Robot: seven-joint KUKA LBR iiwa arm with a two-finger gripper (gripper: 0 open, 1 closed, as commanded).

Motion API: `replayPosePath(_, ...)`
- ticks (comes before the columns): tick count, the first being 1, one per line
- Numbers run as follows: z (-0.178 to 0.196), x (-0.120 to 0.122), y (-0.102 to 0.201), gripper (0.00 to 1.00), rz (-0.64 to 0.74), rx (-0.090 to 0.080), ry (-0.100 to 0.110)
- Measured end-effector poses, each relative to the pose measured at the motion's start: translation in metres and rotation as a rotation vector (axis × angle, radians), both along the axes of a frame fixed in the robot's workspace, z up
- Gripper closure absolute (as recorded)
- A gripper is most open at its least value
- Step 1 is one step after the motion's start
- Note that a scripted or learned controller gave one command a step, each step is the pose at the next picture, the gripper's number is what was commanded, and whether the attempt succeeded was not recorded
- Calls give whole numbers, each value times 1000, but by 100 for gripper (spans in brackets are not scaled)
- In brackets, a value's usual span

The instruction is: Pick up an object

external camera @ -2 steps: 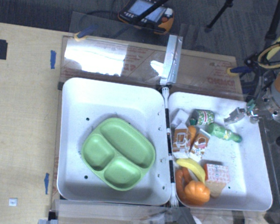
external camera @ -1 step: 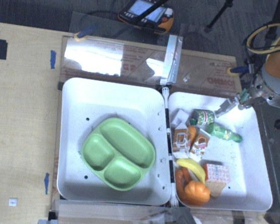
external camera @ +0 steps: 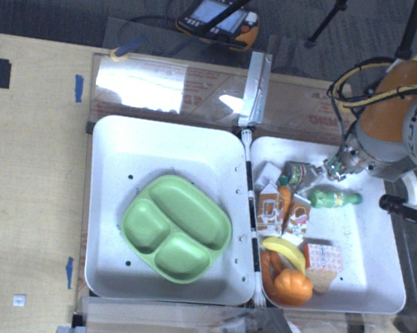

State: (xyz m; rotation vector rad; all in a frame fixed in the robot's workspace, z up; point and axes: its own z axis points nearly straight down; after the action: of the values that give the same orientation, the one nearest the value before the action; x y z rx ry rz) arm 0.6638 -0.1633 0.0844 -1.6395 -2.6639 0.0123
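Pincer [external camera: 336, 169] sits low at the back of the right bin [external camera: 374, 295], just above the green bottle [external camera: 334, 198]; can't tell its opening or whether it has anything. Likely target is that bottle, lying flat directly below it. A can [external camera: 296, 173] lies just left. Further below-left: snack packets [external camera: 282, 212], banana [external camera: 285, 250], orange [external camera: 292, 285], all bunched against the divider. Green tray [external camera: 177, 228] far left in the other bin [external camera: 119, 158]. Labels unreadable.
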Motion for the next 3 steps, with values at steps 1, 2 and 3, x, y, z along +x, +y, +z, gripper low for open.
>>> replayPosePath(1, 79, -3, -28, 0, -46, -3, -20)
replayPosePath(2, 1, -9, -10, 0, -48, -2, -20)
replayPosePath(3, 3, -48, 37, 0, -23, 0, -20)
